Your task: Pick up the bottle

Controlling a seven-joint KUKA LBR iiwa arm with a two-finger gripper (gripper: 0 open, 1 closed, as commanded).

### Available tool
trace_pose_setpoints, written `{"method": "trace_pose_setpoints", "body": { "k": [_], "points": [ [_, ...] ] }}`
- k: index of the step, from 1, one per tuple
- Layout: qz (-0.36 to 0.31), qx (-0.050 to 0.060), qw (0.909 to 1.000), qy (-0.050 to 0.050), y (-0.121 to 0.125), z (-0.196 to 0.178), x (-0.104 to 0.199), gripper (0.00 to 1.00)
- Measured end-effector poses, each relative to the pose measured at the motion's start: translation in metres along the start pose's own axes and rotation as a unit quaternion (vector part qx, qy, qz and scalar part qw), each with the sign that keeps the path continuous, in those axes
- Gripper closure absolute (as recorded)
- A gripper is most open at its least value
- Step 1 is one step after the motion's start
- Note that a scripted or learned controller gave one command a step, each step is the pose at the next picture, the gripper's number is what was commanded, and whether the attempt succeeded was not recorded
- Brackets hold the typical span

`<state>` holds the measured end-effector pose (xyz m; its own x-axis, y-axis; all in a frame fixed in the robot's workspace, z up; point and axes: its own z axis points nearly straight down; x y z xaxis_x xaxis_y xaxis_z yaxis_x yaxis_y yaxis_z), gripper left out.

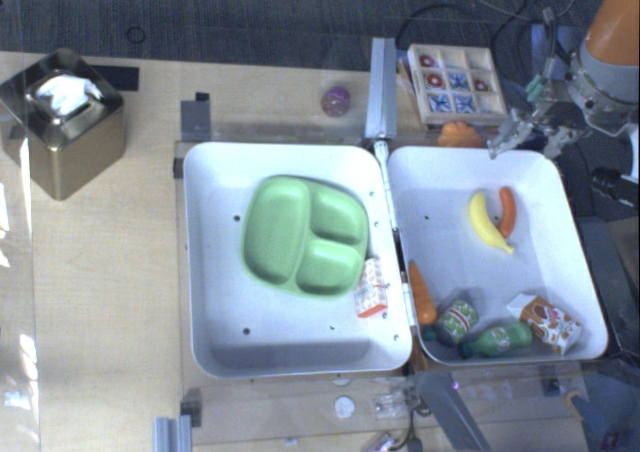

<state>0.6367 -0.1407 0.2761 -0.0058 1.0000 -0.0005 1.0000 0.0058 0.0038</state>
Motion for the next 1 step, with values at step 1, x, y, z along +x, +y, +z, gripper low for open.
{"method": "trace_pose_setpoints", "body": {
  "k": [1],
  "points": [
    [-0.115,-0.001,0.9933,0.000,-0.0257,0.0739,-0.0576,0.00]
  ]
}}
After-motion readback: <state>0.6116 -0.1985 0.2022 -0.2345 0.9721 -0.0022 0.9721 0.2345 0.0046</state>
